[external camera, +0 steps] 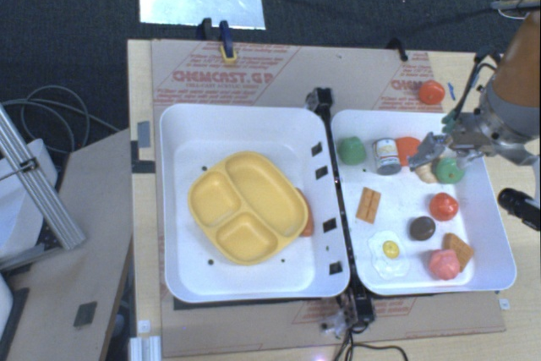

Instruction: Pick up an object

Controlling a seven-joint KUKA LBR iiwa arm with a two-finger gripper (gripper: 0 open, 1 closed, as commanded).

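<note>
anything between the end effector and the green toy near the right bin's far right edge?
Nothing visible. The end effector hangs over the right bin just left of the green toy. An orange piece and a small can lie to its left, off that path.

Toys crowd the right bin [505, 254]; the yellow tray [245, 207] fills the left bin's [182, 182] middle.

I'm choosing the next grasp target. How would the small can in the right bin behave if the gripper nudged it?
The small can looks rigid and appears to stand upright, so a low push would probably slide it and a high one tip it. Once on its rounded side it could roll. The orange piece seems to touch it and may shift too.
</note>
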